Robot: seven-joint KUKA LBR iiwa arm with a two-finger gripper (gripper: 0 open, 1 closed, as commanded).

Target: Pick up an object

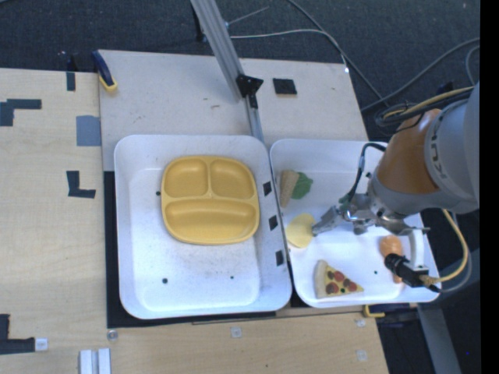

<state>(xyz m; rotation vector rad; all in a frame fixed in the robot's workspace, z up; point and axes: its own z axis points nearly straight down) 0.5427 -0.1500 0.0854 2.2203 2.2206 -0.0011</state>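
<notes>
On the bench, the left bin (132,232) holds a yellow divided plate (210,199) in its far half, with bare floor on the near side. At the right, the arm (425,162) hangs over the right bin (327,150). That bin holds a pizza slice (335,280) near its front rim, a pale yellow round piece (300,231) by the left wall, a tan and green piece (292,185) farther back, and an orange piece (391,245) at the right. The gripper (329,220) is low beside the round piece; whether its fingers are apart or together I cannot tell.

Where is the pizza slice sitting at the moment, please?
In the camera view, the pizza slice lies near the front edge of the right bin, just below the pale yellow round piece and left of the orange piece.
</notes>
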